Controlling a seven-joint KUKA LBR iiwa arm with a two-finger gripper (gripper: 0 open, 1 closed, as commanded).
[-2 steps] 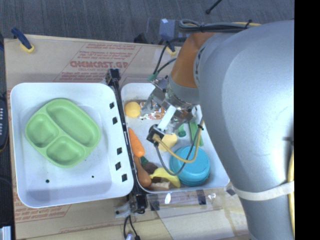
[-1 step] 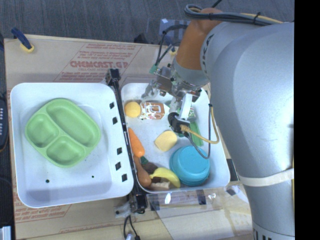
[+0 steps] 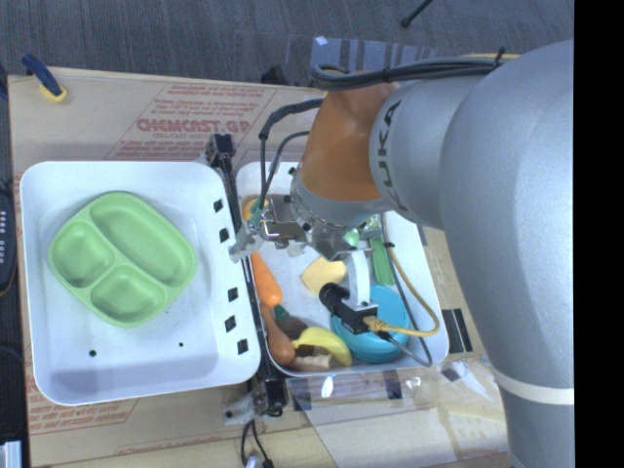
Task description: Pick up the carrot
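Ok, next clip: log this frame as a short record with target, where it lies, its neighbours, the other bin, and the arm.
target: carrot
target location: right bin, along its left wall, lying on the bin floor
target neighbours: banana and a brown item nearer the front; a pale yellow piece to its right; blue bowl further right
left bin: holds a green divided plate
arm: gripper low over the back of the right bin, behind the carrot
grasp: carrot not between the fingers
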